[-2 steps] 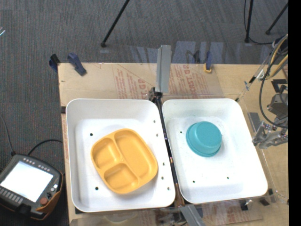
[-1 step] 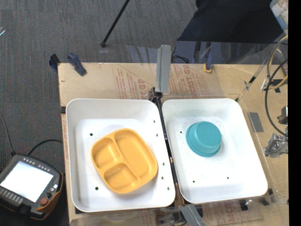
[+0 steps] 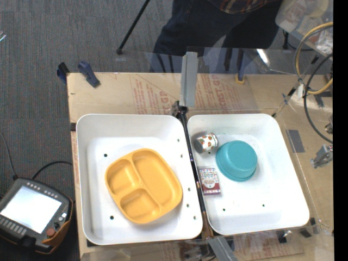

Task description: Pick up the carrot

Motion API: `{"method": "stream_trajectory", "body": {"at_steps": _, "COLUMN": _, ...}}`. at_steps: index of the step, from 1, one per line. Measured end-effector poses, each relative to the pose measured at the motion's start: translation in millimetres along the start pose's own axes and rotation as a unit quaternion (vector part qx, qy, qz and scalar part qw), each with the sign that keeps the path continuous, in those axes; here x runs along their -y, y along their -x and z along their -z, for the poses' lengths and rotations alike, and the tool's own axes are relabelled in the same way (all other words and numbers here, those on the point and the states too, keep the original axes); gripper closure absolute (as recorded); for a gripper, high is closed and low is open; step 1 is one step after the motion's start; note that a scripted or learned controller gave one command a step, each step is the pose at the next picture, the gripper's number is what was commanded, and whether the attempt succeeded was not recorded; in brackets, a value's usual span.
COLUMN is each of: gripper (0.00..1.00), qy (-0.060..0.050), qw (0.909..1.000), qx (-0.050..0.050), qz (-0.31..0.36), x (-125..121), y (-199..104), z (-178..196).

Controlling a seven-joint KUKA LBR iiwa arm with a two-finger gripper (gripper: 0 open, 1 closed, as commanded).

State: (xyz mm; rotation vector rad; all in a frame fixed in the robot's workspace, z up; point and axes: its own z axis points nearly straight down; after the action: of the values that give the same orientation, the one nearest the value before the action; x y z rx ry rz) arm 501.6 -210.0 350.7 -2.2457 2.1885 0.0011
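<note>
Where the carrot lies cannot be told, nor whether the tool is apart or together, so a programmed grab risks closing on the teal bowl (image 3: 236,160), the red box (image 3: 209,180) or the yellow divided plate (image 3: 143,185) in the white bins (image 3: 87,145) instead, or on nothing.

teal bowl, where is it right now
The round teal plastic bowl sits upside down in the right white bin, toward its upper left, just right of a small patterned ball and up-right of a small red card box.
</note>
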Motion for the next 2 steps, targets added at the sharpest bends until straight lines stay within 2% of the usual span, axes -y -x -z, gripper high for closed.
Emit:
{"method": "stream_trajectory", "body": {"at_steps": 1, "gripper": 1.0, "qy": 0.004, "qw": 0.9987, "qx": 0.002, "qz": 0.051, "x": -25, "y": 8, "z": -56}}
{"method": "stream_trajectory", "body": {"at_steps": 2, "gripper": 1.0, "qy": -0.001, "qw": 0.9901, "qx": 0.0, "qz": 0.14, "x": -20, "y": 4, "z": 9}}
